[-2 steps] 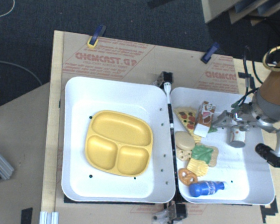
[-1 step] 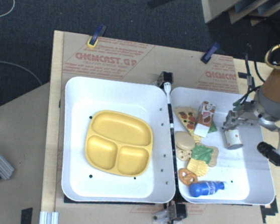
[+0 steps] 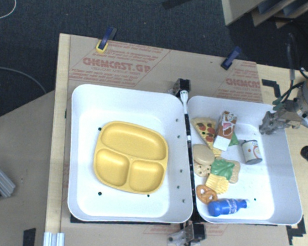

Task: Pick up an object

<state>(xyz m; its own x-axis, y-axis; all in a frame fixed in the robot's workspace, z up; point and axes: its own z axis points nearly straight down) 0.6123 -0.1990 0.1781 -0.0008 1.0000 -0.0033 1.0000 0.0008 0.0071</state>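
Observation:
The right bin (image 3: 280,180) holds a cluster of toy foods along its left side: a pizza slice (image 3: 204,129), a small carton (image 3: 227,125), a tan cookie (image 3: 202,154), a green leafy piece (image 3: 222,168), a yellow cracker (image 3: 217,183), a pretzel (image 3: 206,194) and a blue bottle (image 3: 226,206). A small grey can (image 3: 251,151) lies a bit right of them. My gripper (image 3: 271,124) hangs over the bin's upper right part, above and right of the can, with nothing visible between its fingers.
The left bin (image 3: 82,139) holds a yellow three-compartment plate (image 3: 131,157). Both bins rest on a cardboard sheet (image 3: 150,63) held by clamps at the back. The right half of the right bin is bare white floor.

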